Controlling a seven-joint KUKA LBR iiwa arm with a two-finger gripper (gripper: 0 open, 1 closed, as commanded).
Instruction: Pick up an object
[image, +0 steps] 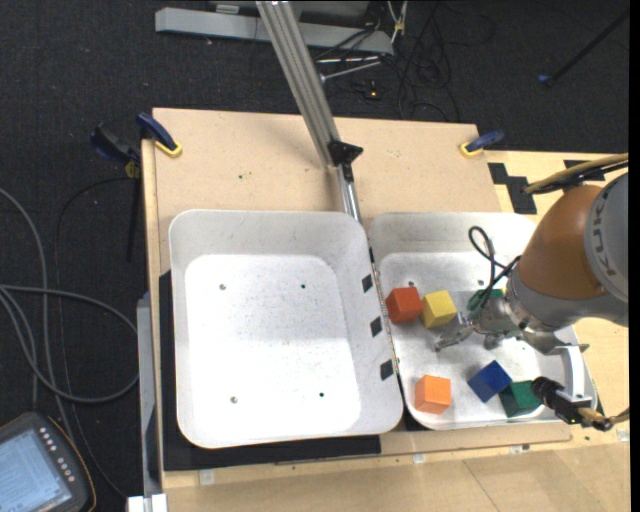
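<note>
right now the gripper (455, 335) hangs low inside the right bin (440, 265), with the grey-and-orange arm (570, 265) reaching in from the right side. its fingers (445, 340) look spread a little and hold nothing; no block sits between them, though the view is small and the exact gap is hard to read.

five small blocks lie in that bin. the red-orange block (404, 304) and the yellow block (438, 309) sit touching or almost touching near the bin's middle, just above and to the left of the fingers. the orange block (433, 393) rests alone near the front edge. the blue block (489, 380) and the green block (520, 398) sit close together at the front right, under the arm. the left bin (200, 240) stands beside it on the desk (250, 160).

these blocks look like light, stiff cubes with flat faces, so they should not crush or sag, but smooth sides could slip out of a loose pinch. i judge the yellow block the nearest candidate; its neighbour crowds one side, so the fingers would do best to close across the two free opposite faces. the lone orange block offers the easiest access on all sides.
</note>
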